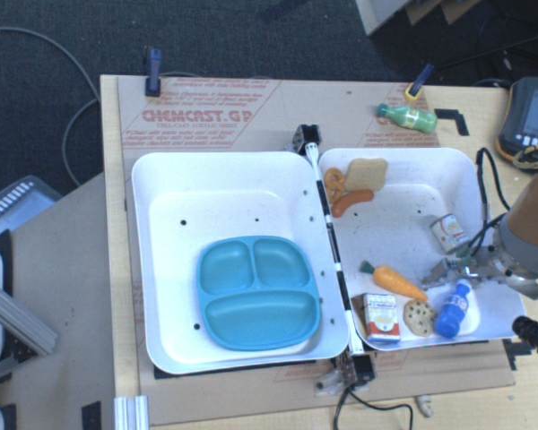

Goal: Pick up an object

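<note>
The metal two-finger gripper (448,271) hangs low in the right white bin (403,164), fingers spread a little, nothing between them. Just below it lies the small blue plastic bottle (452,310); just left, the orange toy carrot (397,282); just above, a small white carton (447,231). Far left, a blue divided plate (256,291).

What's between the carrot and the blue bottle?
In the camera view, a round cookie lies low in the gap between the carrot and the blue bottle, on the right bin's floor.
</note>
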